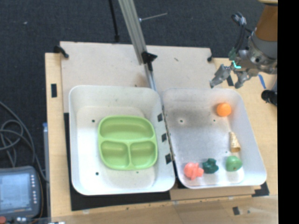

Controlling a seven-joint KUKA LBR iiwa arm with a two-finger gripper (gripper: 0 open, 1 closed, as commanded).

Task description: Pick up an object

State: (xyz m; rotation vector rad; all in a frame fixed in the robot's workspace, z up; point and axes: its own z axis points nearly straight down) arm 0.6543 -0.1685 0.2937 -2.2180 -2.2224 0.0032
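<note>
My gripper hangs above the far right corner of the right bin, its two grey fingers spread open with nothing between them. Below it in the bin lies an orange ball. Along the right wall rests a small tan cone. Near the front edge sit a green ball, a dark green toy and a pink toy, side by side.
The left bin holds a light green divided plate. A slanted metal pole rises from between the bins at the back. A grey device and cables lie on the floor at the left.
</note>
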